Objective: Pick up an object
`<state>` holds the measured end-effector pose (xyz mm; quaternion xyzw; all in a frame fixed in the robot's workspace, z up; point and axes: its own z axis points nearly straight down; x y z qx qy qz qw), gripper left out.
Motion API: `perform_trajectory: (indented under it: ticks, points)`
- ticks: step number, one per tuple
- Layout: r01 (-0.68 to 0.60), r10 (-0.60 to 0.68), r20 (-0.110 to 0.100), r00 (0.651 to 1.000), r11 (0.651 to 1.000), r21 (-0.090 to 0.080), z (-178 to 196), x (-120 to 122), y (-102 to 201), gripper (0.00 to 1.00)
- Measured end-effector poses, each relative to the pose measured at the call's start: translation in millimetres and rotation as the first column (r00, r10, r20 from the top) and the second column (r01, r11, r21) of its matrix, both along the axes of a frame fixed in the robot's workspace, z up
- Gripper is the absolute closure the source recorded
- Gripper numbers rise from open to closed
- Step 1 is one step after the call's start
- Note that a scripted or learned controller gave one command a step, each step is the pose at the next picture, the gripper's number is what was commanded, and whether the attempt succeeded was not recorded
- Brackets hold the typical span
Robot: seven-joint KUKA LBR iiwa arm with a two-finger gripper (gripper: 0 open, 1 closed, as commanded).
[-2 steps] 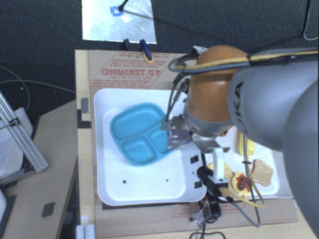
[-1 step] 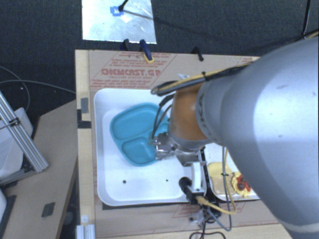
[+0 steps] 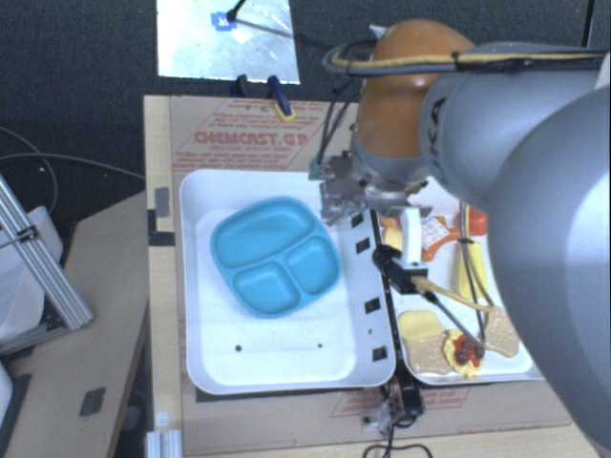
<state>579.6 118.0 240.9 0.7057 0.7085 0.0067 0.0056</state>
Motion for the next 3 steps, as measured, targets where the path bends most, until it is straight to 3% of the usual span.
perform_trajectory:
  ticks: [1, 2, 3]
  points:
    - [-0.003, 0.003, -0.012, 1.0, 1.0, -0.001, -7, 53, 20, 1.0]
    - [-0.001, 0.001, -0.019, 1.0, 1.0, -0.002, -64, 88, 15, 1.0]
    - [-0.002, 0.002, -0.018, 1.0, 1.0, -0.001, -95, 85, 26, 1.0]
